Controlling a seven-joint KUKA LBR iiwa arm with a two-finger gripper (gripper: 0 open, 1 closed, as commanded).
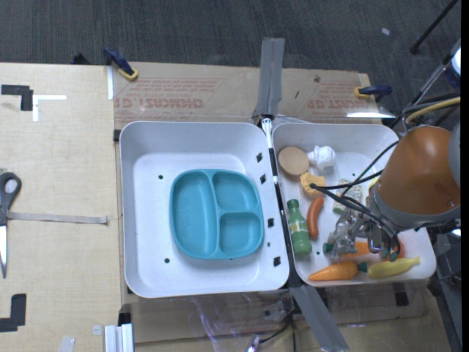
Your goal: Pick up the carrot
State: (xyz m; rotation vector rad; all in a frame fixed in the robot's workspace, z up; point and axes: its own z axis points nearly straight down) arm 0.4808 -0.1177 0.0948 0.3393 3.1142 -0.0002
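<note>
Camera view had claw point(357, 242) low in right bin point(344, 129) near carrot point(334, 272), grip state impossible to tell; needed centring over carrot, clear of banana point(393, 268).

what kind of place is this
Likely a robotics lab test bench: two white bins taped to cardboard, toy food such as a carrot, and a cabled robot arm reaching in.

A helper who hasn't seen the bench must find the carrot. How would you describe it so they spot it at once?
Look in the right-hand white bin, along the edge nearest the camera. The carrot lies flat there, just below the gripper, with a yellow banana on its right. It is the tapered orange piece, paler and fatter than the red-orange sausage above it.
</note>
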